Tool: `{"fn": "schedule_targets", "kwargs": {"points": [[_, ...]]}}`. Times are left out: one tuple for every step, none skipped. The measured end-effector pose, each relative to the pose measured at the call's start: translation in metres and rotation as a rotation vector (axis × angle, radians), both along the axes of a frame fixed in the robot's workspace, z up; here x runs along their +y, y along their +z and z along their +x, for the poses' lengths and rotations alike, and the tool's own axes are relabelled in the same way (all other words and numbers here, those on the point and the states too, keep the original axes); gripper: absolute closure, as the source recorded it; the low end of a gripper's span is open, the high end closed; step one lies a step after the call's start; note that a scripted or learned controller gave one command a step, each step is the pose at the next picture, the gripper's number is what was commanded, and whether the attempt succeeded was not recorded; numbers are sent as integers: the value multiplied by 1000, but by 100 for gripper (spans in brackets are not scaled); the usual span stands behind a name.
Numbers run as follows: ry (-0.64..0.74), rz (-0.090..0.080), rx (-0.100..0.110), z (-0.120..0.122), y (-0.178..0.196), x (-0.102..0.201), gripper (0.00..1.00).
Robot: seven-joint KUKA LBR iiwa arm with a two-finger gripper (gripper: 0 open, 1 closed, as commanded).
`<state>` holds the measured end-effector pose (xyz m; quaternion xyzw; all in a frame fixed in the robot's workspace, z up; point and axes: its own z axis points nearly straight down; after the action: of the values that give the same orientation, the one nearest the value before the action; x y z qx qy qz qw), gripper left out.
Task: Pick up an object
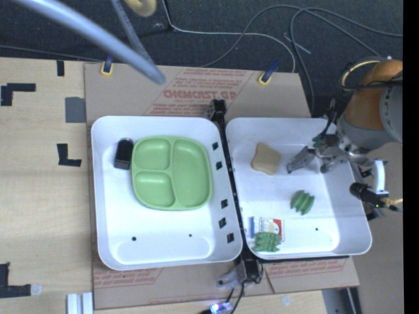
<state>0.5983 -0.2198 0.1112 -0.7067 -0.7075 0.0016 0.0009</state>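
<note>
gripper over right bin, fingers spread, holding nothing | tan block just to its left, nearest | green piece below

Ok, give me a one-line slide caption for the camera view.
KUKA gripper hovers open over the right bin beside a tan block; a green divided plate sits in the left bin.

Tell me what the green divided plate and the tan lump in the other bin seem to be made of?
The green three-compartment plate looks like moulded plastic: even colour, smooth matte surface, rounded ridges. The tan rounded lump in the right white bin looks like soft foam or sponge, perhaps toy bread: dull, slightly uneven surface; the view is too coarse to be sure.
</note>
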Motion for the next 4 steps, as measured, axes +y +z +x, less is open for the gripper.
{"fn": "schedule_targets", "kwargs": {"points": [[2,-1,-2,1,12,0,100],[0,0,-7,3,74,6,100],[0,0,-5,4,105,6,100],[3,2,-4,9,114,56,100]]}}
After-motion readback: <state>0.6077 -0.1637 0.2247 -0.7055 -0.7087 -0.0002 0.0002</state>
